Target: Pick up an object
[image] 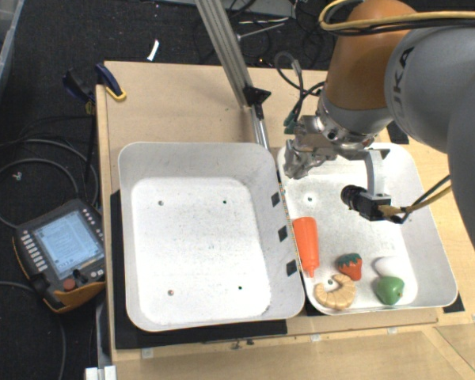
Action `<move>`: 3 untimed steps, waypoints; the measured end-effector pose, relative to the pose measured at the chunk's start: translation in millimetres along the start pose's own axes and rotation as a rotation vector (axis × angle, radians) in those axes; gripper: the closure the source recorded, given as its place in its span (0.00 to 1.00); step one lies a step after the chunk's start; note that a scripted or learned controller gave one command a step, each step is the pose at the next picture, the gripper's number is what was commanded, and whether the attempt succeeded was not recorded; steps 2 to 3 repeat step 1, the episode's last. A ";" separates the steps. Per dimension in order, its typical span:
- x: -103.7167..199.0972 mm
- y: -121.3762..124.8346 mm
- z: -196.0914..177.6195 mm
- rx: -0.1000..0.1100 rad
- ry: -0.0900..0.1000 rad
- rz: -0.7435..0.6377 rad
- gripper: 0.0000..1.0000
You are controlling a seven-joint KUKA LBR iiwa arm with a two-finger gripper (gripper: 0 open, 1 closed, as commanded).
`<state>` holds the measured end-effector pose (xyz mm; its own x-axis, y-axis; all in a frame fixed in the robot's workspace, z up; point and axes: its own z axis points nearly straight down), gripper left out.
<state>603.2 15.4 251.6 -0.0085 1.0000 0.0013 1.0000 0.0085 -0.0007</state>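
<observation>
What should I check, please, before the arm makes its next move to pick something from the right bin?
1. Objects present in right bin: carrot, strawberry, green piece, cookie-like piece: ok.
2. Gripper over right bin: ok, at its far left corner.
3. Gripper above a target: not ok, the carrot lies nearer the camera.
4. Object already held: cannot tell.
5. Objects apart enough: strawberry and cookie-like piece touch, not ok.

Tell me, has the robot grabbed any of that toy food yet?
Not yet, it seems. The carrot, strawberry, cookie and green pepper all lie in the right bin. The gripper hangs over that bin's far left corner, nothing visible in it. Choosing, grasping and lifting remain.
</observation>
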 end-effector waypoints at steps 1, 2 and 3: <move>52.6 9.4 -0.9 -0.002 0.001 -0.001 1.00; 52.6 9.4 -0.9 -0.002 0.001 -0.001 1.00; 52.6 9.4 -0.9 -0.002 0.001 -0.001 1.00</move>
